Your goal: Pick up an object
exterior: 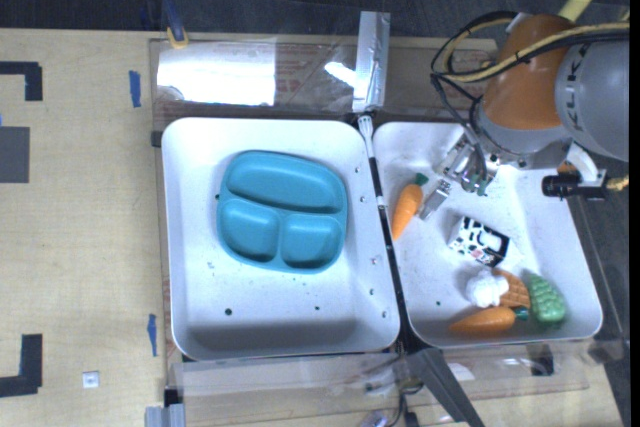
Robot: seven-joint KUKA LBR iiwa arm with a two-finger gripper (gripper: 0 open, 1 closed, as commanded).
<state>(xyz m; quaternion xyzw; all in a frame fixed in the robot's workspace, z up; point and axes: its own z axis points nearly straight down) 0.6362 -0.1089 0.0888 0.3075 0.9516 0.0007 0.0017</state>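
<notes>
You can read no brand or writing anywhere; the small black-and-white item in the right bin carries a printed pattern, but it is too blurred to make out. You have 2 white bins side by side, touching along their inner rims. The left bin holds 1 blue tray with 3 compartments, sitting near the middle with bare floor on all sides, widest toward the near edge.

The right bin holds 2 carrots: 1 carrot lies tilted just beside the left wall, and a second carrot lies along the near wall. Against that second one cluster 1 white ball, 1 tan piece and 1 green knobbly item. The bin's near-left floor is bare.

The gripper hangs over the far-left part of the right bin, just right of the tilted carrot. You cannot tell how far it is open, and nothing visibly sits in it.
</notes>
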